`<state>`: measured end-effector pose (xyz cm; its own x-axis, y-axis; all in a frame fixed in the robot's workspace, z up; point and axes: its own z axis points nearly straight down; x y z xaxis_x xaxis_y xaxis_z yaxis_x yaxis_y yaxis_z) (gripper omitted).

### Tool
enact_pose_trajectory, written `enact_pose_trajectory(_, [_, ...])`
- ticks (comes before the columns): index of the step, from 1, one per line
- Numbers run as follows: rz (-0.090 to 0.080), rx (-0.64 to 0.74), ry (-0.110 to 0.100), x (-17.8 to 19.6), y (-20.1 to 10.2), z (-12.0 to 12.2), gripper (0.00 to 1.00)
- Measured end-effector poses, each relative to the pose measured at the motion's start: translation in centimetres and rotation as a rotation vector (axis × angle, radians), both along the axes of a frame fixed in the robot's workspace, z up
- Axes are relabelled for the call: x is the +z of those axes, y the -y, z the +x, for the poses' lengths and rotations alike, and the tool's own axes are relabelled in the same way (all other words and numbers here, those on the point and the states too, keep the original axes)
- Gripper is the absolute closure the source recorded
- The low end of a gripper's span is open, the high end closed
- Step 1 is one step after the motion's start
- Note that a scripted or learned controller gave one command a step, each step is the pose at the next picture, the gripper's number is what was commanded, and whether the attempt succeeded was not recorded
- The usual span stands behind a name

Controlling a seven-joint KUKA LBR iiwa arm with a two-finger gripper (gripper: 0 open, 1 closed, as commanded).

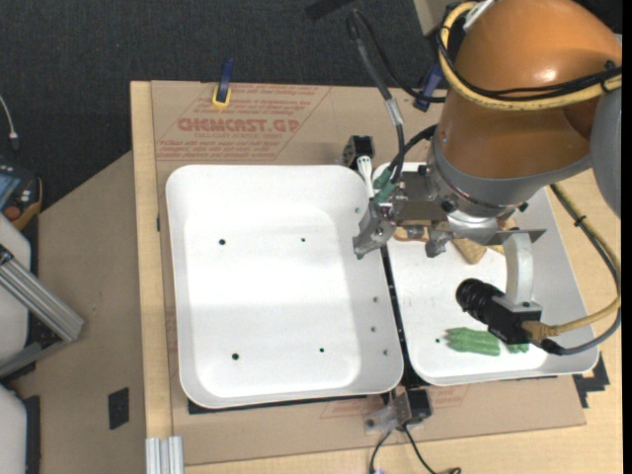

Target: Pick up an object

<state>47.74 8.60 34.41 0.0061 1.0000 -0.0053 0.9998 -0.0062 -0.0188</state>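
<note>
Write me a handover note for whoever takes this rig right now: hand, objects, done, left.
Hand: low over the seam between the two bins, at the right bin's upper left. Whether it is open or shut cannot be told from this view, and nothing shows between its tips.
Objects: a green object lies near the right bin's front edge. A tan object peeks out from under the arm further back. The left bin shows just bare white floor.
Done: no pick confirmed.
Left: grasp one object and lift it. The green one looks the most exposed, though a black part of the arm hangs just above it.
</note>
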Motion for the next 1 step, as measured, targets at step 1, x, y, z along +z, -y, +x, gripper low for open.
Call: enact_pose_trajectory(1, [0.006,0.004,0.026,6.57,0.98,0.26,0.0])
